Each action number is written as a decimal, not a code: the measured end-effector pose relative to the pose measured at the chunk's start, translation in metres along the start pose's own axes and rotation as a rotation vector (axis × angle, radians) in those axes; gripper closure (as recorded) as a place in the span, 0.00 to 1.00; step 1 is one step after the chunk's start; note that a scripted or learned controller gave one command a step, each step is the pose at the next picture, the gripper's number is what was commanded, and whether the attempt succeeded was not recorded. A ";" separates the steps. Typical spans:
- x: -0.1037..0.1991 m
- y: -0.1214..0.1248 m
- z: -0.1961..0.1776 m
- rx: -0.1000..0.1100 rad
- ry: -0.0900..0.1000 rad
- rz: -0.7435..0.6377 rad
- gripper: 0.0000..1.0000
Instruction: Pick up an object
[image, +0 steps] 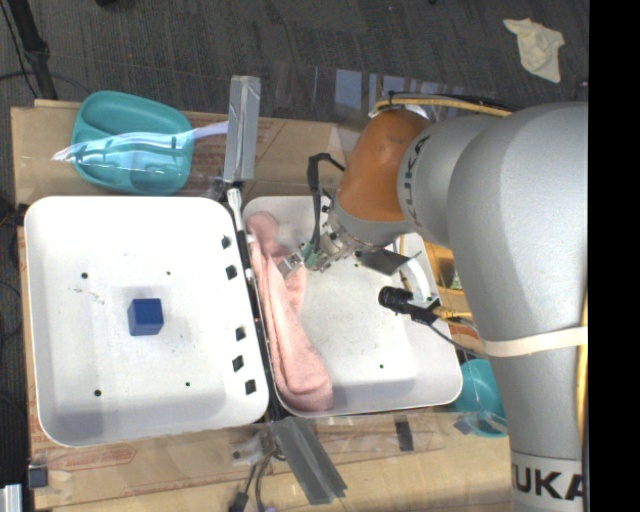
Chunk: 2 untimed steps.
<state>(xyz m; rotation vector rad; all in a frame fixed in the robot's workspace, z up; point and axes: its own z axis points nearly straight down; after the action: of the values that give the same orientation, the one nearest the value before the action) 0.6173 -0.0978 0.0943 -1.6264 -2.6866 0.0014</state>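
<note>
Pink cloth (288, 320) is laid along the right bin's (430, 385) left wall; open floor to its right. Claw (312, 256) sits beside the cloth's upper end, finger state cannot be told. Blue cube (146, 316) is centred in the left bin (60, 400), well clear of walls.

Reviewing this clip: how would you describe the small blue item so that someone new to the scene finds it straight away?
Start at the left bin, the one farther from the arm. The blue cube sits alone on its white floor, a little left of the middle. It is small, hard-edged and dark blue, unlike the long, soft pink cloth lying in the right bin.
</note>
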 end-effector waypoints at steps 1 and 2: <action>0.000 0.001 -0.010 0.000 -0.001 -0.003 1.00; 0.064 0.044 -0.099 -0.001 0.000 0.174 1.00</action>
<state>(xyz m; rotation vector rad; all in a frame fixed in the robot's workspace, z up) 0.6270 -0.0210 0.1929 -1.8543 -2.5358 0.0001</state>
